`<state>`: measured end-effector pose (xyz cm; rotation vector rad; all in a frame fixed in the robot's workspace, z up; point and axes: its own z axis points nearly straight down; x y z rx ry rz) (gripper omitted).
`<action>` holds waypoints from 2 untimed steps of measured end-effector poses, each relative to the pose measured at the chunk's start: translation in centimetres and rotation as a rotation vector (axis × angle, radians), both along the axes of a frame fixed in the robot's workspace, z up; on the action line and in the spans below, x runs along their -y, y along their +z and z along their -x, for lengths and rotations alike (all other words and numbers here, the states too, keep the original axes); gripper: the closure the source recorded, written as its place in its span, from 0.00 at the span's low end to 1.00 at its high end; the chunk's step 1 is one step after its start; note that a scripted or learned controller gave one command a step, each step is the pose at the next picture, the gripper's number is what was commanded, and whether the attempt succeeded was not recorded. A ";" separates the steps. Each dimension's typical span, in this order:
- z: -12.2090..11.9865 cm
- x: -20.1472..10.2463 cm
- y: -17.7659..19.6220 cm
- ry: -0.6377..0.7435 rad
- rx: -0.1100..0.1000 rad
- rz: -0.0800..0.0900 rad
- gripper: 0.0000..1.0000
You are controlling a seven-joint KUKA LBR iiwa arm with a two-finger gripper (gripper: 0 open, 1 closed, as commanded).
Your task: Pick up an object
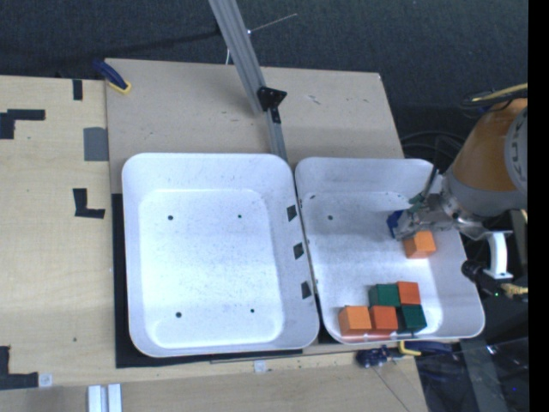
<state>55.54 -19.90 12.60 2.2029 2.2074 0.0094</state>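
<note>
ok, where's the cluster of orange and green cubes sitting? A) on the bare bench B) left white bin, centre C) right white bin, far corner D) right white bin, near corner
D: the cluster of orange and green cubes lies in the right white bin, at its near edge, below the gripper.

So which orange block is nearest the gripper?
The lone orange block just below the gripper, apart from the cluster at the right bin's front edge.
</note>
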 end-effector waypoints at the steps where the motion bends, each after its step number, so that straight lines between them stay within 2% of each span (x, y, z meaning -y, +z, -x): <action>1: -0.3 -0.1 6.3 0.000 -0.016 -0.010 1.00; 2: -0.4 -0.2 10.9 0.000 -0.016 -0.010 1.00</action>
